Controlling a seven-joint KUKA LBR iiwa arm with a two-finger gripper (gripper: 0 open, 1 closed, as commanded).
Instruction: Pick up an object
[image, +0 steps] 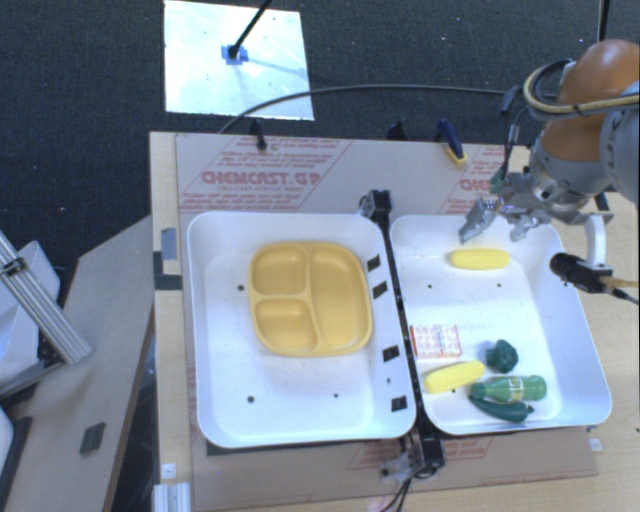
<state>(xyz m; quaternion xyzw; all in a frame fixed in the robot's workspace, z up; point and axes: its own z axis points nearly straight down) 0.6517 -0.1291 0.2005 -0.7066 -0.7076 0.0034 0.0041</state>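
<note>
Green bottle and dark green pepper, right bin, five o'clock corner. Yellow corn, twelve o'clock, likeliest target: directly beneath gripper. Fingers spread, pinching nothing, presumably poised for descent. Yellow tray, left bin.

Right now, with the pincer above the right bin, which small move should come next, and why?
Probably a short, straight descent. The pincer hangs open just above the yellow corn piece, which lies alone at the far end of the right bin, with nothing between its fingers. That piece is apart from the cluster at the near end, so lowering here seems the least risky.
</note>
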